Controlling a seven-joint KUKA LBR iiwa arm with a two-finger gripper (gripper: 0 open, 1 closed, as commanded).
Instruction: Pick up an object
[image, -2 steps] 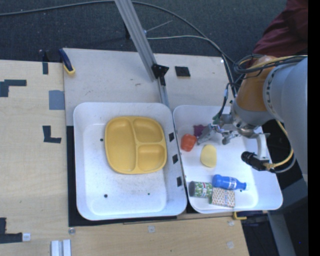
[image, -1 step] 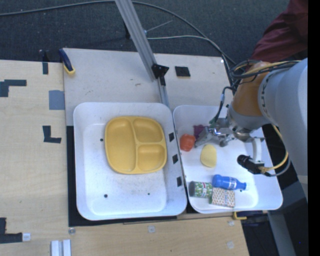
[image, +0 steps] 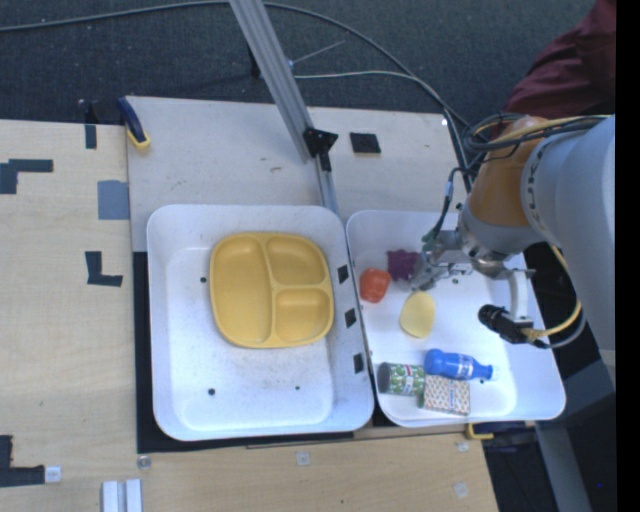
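I see the gripper (image: 432, 272) low in the right bin (image: 530, 395), just above the lemon (image: 418, 315); its grip state I cannot tell. The purple toy (image: 401, 264) and tomato (image: 374, 285) crowd the left wall. Bottle (image: 457, 365) and can (image: 403, 379) labels are unreadable.

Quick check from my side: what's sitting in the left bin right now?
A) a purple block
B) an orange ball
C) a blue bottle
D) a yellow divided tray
D: the yellow divided tray lies alone in the left bin, while the blue bottle and the other small items are in the right bin.
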